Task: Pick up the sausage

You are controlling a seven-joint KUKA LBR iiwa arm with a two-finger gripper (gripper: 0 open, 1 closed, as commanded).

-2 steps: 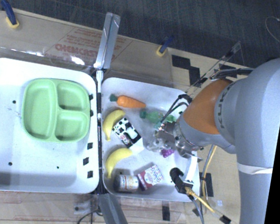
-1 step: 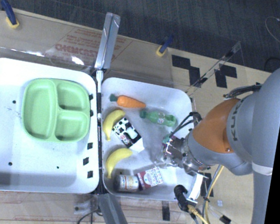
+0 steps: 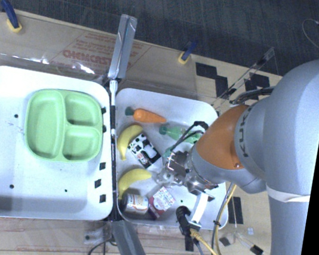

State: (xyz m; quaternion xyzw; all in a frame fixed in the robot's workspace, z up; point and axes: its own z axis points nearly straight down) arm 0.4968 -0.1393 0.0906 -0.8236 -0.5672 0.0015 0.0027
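Nearest, in the near-left corner of the right bin (image 3: 170, 100), a stubby brown piece that looks like the sausage (image 3: 134, 203) lies beside a red-and-white packet (image 3: 164, 198), just near of a banana (image 3: 133, 177). Farther in, the pincer (image 3: 173, 170) hangs over the bin's middle, apart from the sausage; whether wide or narrow, I cannot tell. A carrot (image 3: 149, 116) lies by the far wall.
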